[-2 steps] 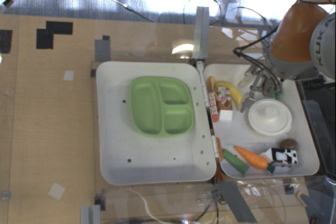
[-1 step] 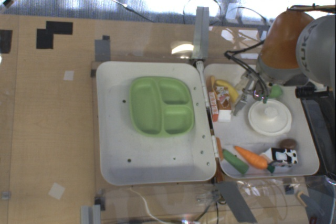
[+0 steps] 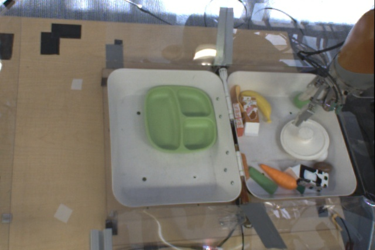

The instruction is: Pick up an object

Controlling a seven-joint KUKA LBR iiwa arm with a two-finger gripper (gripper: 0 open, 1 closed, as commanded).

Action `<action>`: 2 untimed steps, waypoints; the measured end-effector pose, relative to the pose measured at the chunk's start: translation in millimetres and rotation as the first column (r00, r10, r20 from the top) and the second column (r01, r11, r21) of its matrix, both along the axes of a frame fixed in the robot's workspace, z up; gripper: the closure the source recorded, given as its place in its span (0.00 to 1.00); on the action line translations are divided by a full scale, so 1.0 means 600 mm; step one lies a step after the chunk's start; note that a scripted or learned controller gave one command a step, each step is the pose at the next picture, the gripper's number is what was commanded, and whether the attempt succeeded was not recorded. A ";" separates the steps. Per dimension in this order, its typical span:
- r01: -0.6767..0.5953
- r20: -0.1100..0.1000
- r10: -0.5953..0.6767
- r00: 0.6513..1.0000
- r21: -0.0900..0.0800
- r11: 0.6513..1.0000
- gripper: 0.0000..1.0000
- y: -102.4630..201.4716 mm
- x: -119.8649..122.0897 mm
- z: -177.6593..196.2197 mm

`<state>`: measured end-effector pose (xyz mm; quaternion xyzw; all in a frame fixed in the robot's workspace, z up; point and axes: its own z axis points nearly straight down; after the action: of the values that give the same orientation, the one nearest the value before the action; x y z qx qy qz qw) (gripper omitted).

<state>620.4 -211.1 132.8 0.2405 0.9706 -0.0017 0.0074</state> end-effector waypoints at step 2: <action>0.185 0.006 -0.185 0.983 0.008 0.983 1.00 0.130 0.050 -0.031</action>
<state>650.6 -133.2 114.5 0.3299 0.9440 0.0020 0.0098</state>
